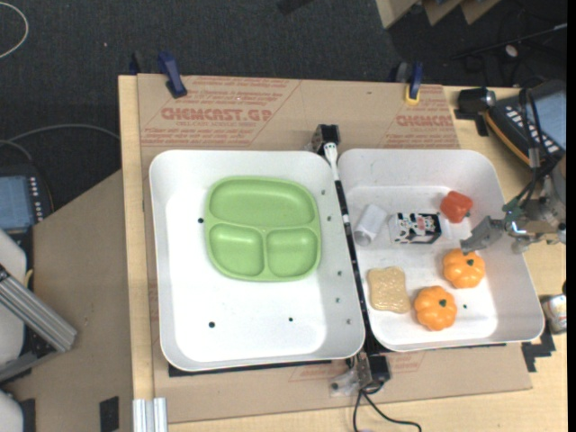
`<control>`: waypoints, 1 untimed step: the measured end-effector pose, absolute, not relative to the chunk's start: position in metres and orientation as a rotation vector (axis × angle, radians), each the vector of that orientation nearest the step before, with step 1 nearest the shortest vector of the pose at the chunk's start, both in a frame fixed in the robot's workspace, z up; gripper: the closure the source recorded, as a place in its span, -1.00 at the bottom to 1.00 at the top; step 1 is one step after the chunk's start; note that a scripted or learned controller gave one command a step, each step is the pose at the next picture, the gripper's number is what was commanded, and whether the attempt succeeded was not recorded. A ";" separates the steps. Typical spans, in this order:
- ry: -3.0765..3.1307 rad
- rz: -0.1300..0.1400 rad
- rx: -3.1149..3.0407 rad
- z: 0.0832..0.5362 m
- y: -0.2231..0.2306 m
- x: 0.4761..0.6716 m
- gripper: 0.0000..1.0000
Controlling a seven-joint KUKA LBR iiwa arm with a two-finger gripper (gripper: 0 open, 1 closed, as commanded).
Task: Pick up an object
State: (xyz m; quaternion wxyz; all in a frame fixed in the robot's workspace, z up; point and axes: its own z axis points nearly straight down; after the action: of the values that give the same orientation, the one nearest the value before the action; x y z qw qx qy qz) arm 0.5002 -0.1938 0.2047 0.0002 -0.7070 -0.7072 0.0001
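Observation:
The right bin (477, 165) holds several small objects. A red piece (456, 206) lies near its far right. A black-and-white carton (417, 228) sits next to a grey cup (367, 222) lying on its side. A slice of toast (389, 289) rests near the front. Two orange pumpkins (463, 269) (435, 307) sit at the front right. My gripper (500, 229) hangs at the bin's right side, just above and right of the upper pumpkin, and nothing shows in its grasp.
The left bin (180, 322) carries a green divided plate (264, 228). A black divider strip (342, 223) runs between the bins. Cardboard (270, 106) covers the bench behind them, with clamps (171, 75) at the back edge.

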 end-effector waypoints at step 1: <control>-2.223 -0.001 -2.229 0.244 -0.218 0.479 -1.00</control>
State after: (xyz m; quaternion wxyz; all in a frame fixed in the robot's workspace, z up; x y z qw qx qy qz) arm 0.4789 -0.2180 0.2444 -0.0031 -0.7080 -0.7062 -0.0003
